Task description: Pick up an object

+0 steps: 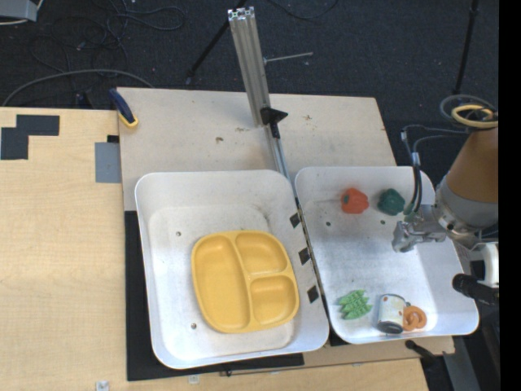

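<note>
The gripper (404,239) hangs over the right bin (366,255); its grip cannot be made out. A dark green object (391,201) sits just beyond it, a red-orange one (354,201) farther left.

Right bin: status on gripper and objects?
Gripper low over right bin, grasp unclear. Red object, dark green object loose beside it. Nothing blocking.

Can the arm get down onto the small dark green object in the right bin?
Probably yes: the gripper hangs just below the green object, with bare bin floor around it.
</note>
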### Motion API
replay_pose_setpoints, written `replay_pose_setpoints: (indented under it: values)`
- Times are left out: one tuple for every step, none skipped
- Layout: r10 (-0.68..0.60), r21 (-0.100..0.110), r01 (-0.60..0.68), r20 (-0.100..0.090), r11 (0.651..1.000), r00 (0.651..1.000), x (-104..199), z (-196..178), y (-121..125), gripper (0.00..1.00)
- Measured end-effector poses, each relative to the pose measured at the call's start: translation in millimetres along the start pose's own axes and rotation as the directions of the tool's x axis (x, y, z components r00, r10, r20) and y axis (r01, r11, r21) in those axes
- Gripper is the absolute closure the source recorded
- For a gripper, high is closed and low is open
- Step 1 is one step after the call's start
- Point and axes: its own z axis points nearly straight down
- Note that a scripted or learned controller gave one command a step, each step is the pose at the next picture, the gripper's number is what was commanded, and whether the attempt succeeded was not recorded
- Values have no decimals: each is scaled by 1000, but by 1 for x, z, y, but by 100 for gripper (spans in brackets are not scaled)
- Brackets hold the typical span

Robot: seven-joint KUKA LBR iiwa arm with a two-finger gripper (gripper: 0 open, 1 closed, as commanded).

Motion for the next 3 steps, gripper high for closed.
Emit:
replay_pose_setpoints:
  values:
    - [-2, -1, 2, 0, 1000, 1000, 10, -54, 3, 100]
    - [-1, -2, 1, 1, 1000, 1000, 5, -97, 5, 100]
    - [-5, 1, 5, -2, 1000, 1000, 54, -104, 18, 100]
